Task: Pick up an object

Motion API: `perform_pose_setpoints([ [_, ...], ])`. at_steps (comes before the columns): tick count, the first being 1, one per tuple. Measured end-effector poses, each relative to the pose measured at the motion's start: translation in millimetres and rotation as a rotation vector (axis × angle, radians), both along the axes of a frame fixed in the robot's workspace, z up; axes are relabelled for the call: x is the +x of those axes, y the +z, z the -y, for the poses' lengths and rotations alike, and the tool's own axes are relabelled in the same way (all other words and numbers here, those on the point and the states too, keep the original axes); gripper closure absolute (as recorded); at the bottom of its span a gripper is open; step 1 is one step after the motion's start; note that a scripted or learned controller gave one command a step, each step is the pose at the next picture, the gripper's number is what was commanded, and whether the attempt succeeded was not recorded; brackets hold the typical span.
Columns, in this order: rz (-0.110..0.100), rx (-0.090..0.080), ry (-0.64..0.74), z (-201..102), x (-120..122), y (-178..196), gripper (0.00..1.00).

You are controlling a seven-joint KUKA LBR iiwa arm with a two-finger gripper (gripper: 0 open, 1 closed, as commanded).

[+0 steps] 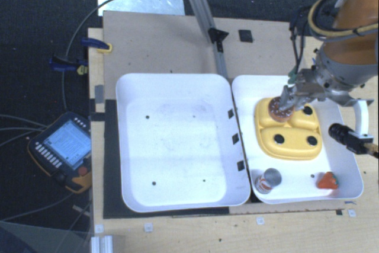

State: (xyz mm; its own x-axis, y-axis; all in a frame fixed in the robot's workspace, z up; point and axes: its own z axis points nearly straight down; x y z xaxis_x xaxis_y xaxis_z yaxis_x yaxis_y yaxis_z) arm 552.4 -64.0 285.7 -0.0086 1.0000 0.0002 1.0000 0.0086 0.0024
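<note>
Arm (349, 21) reaches in from the right. Gripper (283, 105) is down in the right bin (249, 127), on a small brownish round object (278, 109) resting on the far-left corner of the yellow moulded piece (288, 132). Target sits directly under the tip, touching it by the look. Round, so no long axis and no heading to align to (the yellow piece runs near-far). Jaws state: cannot tell. Also in that bin: silver can (269, 179) near-left, red-orange item (327, 181) near-right. Left bin (172, 139) alongside.
</note>
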Motion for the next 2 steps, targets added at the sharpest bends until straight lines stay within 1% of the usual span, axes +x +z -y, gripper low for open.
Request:
perform_pose_setpoints([
  [1, 0.0, 0.0, 0.001, -47.5, 16.3, -5.7, 1.0],
  [2, -0.002, 0.0, -0.001, -87.9, 26.1, -29.3, 1.0],
])
